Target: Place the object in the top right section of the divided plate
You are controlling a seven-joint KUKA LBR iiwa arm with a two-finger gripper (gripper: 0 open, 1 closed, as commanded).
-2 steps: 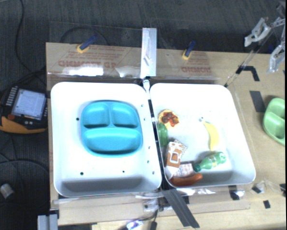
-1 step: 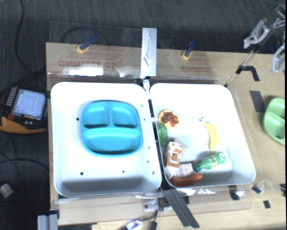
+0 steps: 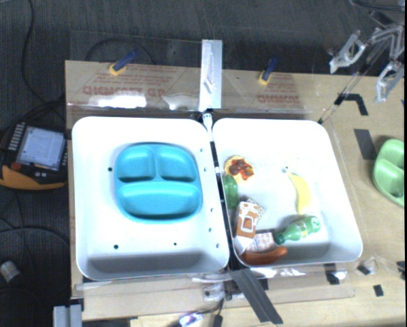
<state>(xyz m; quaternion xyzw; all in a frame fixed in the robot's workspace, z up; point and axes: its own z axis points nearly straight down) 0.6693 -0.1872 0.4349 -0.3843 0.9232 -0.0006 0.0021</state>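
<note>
A blue divided plate (image 3: 158, 200) lies in the left bin (image 3: 94, 251), with two small sections at its far side and one large section in front. Its top right section (image 3: 175, 163) holds nothing. The right bin (image 3: 339, 182) carries a yellow banana (image 3: 301, 191), a green bottle (image 3: 297, 229), a reddish sausage (image 3: 265, 254), an orange carton (image 3: 247, 218), a small brown and yellow food piece (image 3: 239, 168) and a green item (image 3: 229, 191) against the left wall. Pale metal parts of my gripper (image 3: 373, 46) hang at the top right, beyond the bins, well away from every object.
A green plastic object (image 3: 391, 169) rests on the bench right of the right bin. A handheld device (image 3: 33, 154) with a screen sits left of the bench. Yellow and blue clamps (image 3: 124, 63) hold the clear back panel. Cables run across the dark floor.
</note>
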